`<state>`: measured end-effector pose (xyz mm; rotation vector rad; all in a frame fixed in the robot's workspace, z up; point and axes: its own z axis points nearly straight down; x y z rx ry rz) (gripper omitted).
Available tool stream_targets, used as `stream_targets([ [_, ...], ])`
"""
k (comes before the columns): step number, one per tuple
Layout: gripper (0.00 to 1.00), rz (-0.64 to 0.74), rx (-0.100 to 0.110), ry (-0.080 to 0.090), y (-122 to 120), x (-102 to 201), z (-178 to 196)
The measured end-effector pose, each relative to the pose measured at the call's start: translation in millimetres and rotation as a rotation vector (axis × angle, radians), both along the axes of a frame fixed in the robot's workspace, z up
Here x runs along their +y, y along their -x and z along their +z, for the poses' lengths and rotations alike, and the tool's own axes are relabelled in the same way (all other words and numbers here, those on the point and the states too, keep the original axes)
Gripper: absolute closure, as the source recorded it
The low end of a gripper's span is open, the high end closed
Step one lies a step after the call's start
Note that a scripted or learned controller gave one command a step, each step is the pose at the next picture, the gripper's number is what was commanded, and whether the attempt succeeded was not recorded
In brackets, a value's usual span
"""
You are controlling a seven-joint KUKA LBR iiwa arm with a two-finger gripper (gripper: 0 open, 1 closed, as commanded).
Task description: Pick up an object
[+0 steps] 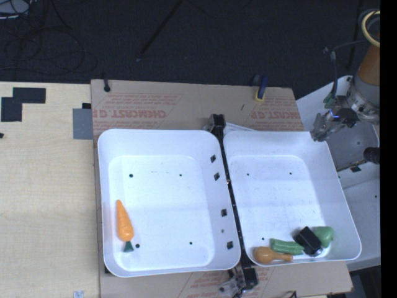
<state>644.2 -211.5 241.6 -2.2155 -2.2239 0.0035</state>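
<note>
We note two white bins: the left bin [111, 166] and right bin [335, 185] share a black divider strip [224, 185] with small dark clips. Far left of the gripper [325, 126], which looks grey with a small blue glint, lies an orange carrot [124, 221] with a dark green tip. Below the gripper, in the right bin's near corner, we see a green piece [324, 233], a darker green pod [285, 246], a black block [307, 240] and a tan-orange gourd [270, 255]. Brown cardboard [155, 104] under the bins bears red print. The bench [43, 197] is pale wood with dark grey patches. The arm [371, 67] shows an orange band.
</note>
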Motion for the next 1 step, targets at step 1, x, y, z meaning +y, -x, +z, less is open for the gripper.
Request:
stream_targets([
  [1,1.0,0.0,0.0,0.0,0.1,-0.1,-12.4],
])
